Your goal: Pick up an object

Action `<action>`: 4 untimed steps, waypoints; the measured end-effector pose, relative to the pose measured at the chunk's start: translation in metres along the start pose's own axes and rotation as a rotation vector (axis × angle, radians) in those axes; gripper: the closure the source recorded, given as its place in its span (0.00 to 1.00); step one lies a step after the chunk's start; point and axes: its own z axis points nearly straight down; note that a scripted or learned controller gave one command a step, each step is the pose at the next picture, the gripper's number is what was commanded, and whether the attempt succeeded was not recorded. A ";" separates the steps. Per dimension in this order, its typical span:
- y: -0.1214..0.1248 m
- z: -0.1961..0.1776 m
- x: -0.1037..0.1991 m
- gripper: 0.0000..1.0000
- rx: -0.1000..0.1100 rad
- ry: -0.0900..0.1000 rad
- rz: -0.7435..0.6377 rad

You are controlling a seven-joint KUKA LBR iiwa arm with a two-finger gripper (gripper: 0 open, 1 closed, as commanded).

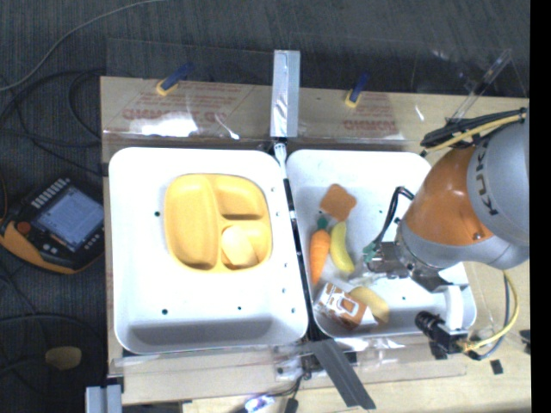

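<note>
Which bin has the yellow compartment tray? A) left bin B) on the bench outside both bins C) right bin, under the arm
A: the yellow tray lies in the left bin, while the carrot and banana sit in the right bin.

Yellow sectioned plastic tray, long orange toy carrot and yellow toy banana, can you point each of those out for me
Yellow sectioned plastic tray (196, 222): camera view, on its long left compartment, in the left bin.
Long orange toy carrot (318, 255): camera view, mid-body, in the right bin.
Yellow toy banana (342, 249): camera view, middle of its curve, beside the carrot.
</note>
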 end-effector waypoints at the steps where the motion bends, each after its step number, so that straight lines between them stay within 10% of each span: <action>1: 0.001 0.012 -0.019 1.00 -0.010 0.002 -0.062; 2: 0.002 0.013 -0.019 0.00 -0.013 -0.002 -0.062; 3: 0.031 -0.053 0.018 0.00 -0.001 0.000 -0.341; 4: 0.022 0.014 0.002 0.00 -0.010 -0.004 -0.520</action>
